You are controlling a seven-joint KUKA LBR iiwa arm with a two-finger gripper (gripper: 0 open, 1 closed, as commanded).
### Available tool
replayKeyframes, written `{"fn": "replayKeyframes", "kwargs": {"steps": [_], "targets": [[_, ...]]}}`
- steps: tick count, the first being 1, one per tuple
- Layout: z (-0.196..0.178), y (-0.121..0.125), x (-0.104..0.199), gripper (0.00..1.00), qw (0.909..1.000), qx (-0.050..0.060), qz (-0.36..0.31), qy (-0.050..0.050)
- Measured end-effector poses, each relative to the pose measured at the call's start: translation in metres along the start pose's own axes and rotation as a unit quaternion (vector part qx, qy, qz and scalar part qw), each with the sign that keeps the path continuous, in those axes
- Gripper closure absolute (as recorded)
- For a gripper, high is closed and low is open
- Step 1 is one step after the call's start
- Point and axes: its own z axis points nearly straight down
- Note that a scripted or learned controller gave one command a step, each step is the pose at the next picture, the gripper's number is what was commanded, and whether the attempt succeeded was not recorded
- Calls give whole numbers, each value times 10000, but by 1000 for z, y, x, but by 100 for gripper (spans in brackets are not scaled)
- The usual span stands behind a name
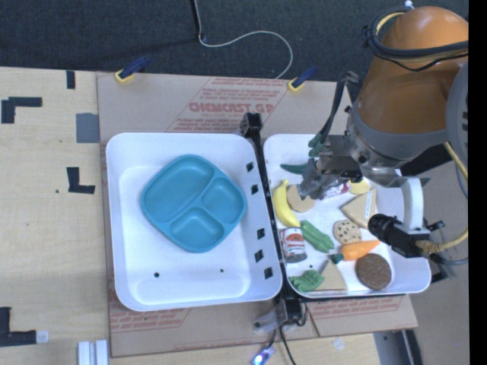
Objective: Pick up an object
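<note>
Toy food pieces sit in the right-hand shallow white bin [415, 284], lower right of frame: a curved yellow plastic banana [284, 204] along the bin's left wall, a green pea-pod-shaped piece [316, 236] just right of it, a small red-and-white can [294, 244] below the banana, a speckled tan cookie [345, 231], an orange carrot [356, 250] next to that, a round brown patty-like disc [374, 271] near the bin's lower edge, a pale cheese-like wedge [358, 205] further up, and a green leafy piece [308, 281] on a tan slice at the bottom. The dark two-finger gripper [313, 182] hangs over the bin's upper part, just above-right of the banana, w/ a tan round piece [299, 201] directly under its tip; can't tell if fingers are apart or together, nor whether they touch anything. Grey arm w/ orange band [415, 52] fills the upper right. The left white bin [125, 204], centre frame, holds a blue three-compartment plastic plate [193, 202]. Both bins rest on a brown cardboard sheet [221, 105].
</note>
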Motion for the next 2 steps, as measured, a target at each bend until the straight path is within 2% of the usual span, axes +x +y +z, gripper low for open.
{"fn": "replayKeyframes", "kwargs": {"steps": [1, 2], "targets": [[66, -1, 31, 100, 10000, 71, -27, -1], [63, -1, 30, 0, 10000, 45, -21, 1]]}}
